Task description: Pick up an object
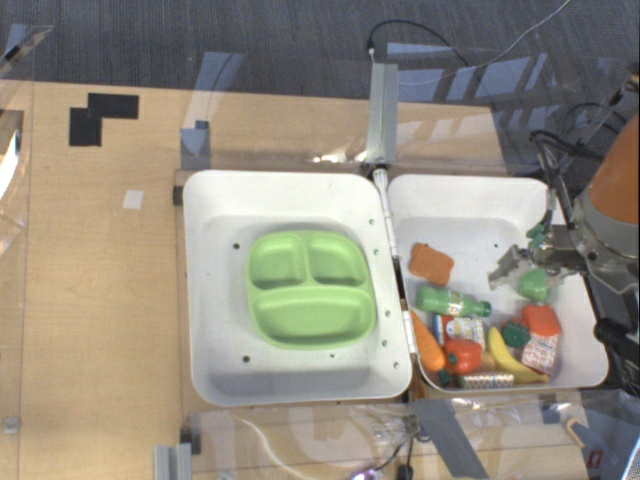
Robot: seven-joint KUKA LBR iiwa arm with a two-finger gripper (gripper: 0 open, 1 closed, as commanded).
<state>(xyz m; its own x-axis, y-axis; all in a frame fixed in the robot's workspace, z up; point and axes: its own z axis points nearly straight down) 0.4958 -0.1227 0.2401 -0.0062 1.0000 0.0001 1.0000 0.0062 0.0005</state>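
Observation:
The right bin [470, 203] holds several toy foods. Among them are an orange-brown piece [431, 262], a green bottle [450, 302] lying on its side, a carrot [428, 343], a red tomato [463, 355], a banana [512, 357] and a round green item [535, 285]. My gripper [527, 261] hangs low over the bin's right side, just above and touching or nearly touching the green item. From this angle I cannot tell whether that item is held.
The left bin [215, 228] holds a green divided plate [310, 288]. A metal post [382, 108] stands behind the seam between the bins. The arm's grey body and orange band [612, 193] rise at the right edge, with cables behind.

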